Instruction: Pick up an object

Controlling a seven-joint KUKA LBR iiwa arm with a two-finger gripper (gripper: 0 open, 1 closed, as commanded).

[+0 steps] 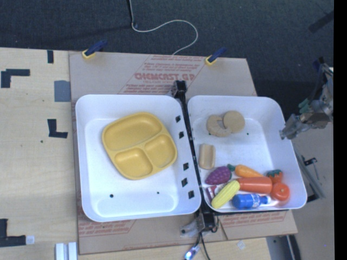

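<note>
Several plastic toy foods, among them a yellow corn cob, lie crowded in the shallow white right bin, and we judge the grey two-finger gripper, state indeterminable, risks snagging neighbours.

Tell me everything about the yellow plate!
The yellow plate looks like smooth plastic. It has rounded corners and three dips: one big one along the top and two smaller ones below. It lies flat, turned a bit crooked, in the left bin, right side up. Nothing is on it and nothing touches it but the bin's floor. The toy food sits in the other bin, away from it.
</note>
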